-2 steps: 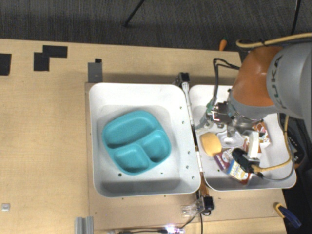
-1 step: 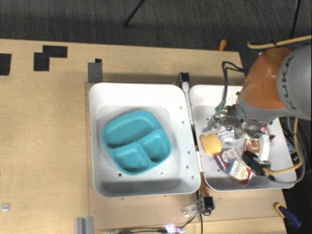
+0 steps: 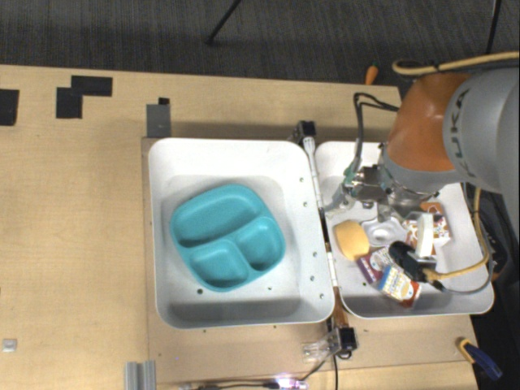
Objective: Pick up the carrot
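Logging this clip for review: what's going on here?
The grey arm reaches into the right bin, its gripper down among a pile of small items, including a yellow piece. I can't pick out the carrot in the clutter. The left bin holds a teal divided plate.

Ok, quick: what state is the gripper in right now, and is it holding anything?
Gripper: cannot be told. It sits low over the right bin, among the clutter, and the wrist hides it from above.

Robotics lab: plywood bench point(image 3: 73, 242), twin white bins point(image 3: 162, 218), loose cabling, grey carpet point(image 3: 122, 15).
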